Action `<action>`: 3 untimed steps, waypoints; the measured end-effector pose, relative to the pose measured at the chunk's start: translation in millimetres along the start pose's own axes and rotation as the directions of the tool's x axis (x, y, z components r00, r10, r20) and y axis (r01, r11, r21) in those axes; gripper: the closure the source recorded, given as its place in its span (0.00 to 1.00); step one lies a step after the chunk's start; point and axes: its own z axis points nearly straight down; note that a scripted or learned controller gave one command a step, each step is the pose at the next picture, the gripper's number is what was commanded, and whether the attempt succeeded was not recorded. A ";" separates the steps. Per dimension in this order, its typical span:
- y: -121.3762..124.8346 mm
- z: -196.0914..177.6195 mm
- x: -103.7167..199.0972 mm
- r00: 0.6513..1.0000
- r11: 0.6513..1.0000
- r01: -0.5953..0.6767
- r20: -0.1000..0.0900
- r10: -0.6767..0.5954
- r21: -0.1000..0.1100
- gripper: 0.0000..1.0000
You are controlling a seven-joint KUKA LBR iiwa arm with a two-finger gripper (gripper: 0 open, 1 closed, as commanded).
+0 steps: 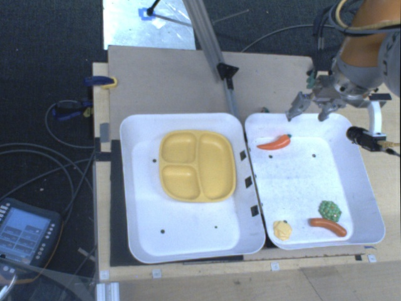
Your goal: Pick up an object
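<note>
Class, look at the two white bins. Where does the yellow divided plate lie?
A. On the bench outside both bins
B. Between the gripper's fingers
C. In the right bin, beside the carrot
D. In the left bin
D. The yellow divided plate sits flat on the floor of the left bin, while the carrot lies in the right bin.
</note>
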 end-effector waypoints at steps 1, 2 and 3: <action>0.0 -0.1 -0.2 1.000 1.000 0.001 0.001 -0.001 0.000 0.00; -0.1 61.6 4.8 1.000 1.000 0.001 0.000 -0.001 0.006 0.00; -0.8 123.3 0.5 1.000 1.000 -0.005 0.000 0.005 0.005 0.00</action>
